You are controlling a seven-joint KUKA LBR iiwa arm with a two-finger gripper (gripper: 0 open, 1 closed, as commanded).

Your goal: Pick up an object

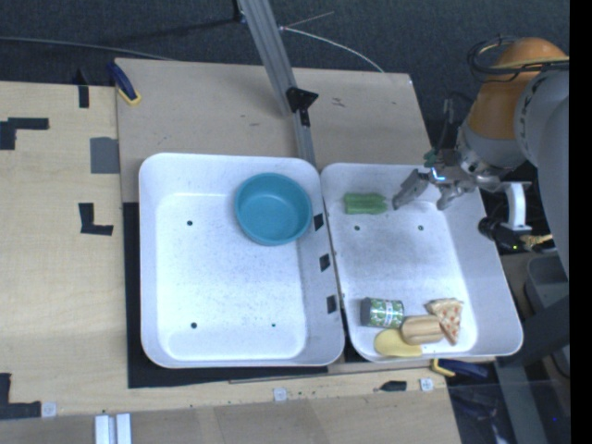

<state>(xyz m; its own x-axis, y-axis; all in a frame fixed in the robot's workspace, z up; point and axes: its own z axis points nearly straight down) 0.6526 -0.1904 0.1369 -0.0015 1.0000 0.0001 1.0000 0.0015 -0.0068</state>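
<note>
Claw [428, 192] hangs spread and empty over the right white bin [481, 276], just beside the small green block [364, 203]; descending here risks missing it altogether.

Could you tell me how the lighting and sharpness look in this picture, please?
In the camera view, lighting is even and soft, with only faint shadows inside the left bin and beside the blue bowl; no harsh glare on the right bin; the gripper looks slightly soft, and the small items near the front lack fine detail.

Grey arm with orange band reaching in from the right, gripper [427, 194] low, fingers spread.
</note>
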